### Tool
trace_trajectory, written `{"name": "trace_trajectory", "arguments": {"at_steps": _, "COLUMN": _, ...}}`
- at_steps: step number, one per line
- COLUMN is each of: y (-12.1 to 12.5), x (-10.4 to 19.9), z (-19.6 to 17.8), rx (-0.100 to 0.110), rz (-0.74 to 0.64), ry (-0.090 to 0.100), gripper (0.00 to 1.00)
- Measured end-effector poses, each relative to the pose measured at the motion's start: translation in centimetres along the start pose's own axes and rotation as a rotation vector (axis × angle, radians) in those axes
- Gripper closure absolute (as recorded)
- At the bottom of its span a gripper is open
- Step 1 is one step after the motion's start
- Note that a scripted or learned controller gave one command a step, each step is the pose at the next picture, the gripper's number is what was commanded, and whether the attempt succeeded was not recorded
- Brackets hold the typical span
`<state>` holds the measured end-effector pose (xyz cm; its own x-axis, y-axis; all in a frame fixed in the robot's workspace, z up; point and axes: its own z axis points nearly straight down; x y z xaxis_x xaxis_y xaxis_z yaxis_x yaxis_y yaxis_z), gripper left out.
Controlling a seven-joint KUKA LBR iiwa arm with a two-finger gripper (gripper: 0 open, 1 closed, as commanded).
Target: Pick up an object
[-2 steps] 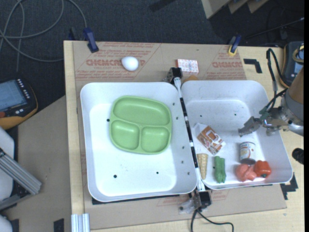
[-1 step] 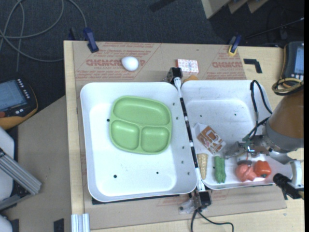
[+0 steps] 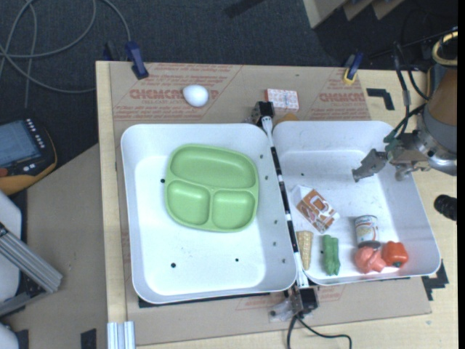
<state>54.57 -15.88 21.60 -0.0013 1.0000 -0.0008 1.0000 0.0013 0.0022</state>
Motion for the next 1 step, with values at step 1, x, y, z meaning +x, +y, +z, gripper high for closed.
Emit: {"name": "trace_trajectory", "arguments": {"at_steps": 1, "y": -4.71, "x": 6.72, "z": 6.41, "rx": 0.005, "rz": 0.0, "ry": 0.002, "gripper": 0.0}}
